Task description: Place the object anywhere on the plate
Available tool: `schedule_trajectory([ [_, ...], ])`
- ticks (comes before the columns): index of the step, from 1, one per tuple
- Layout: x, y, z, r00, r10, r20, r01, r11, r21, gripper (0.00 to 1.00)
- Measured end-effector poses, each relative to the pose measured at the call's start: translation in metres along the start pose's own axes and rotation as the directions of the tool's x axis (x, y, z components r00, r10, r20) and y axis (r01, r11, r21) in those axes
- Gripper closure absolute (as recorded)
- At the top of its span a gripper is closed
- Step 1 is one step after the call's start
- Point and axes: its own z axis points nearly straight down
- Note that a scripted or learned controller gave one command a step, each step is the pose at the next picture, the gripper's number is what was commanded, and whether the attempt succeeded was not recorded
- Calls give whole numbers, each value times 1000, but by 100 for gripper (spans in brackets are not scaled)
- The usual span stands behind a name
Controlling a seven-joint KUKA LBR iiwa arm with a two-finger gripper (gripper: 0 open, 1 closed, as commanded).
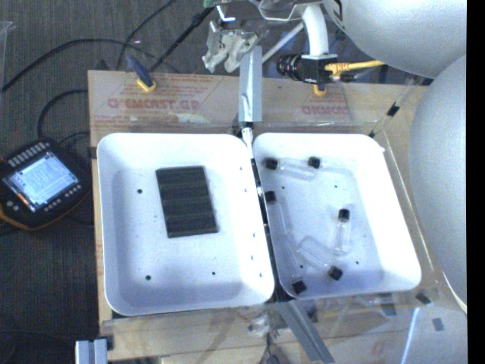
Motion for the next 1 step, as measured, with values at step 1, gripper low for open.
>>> schedule_trajectory([
  [1, 67, 11, 0, 998, 55, -1, -55, 998, 0, 100],
])
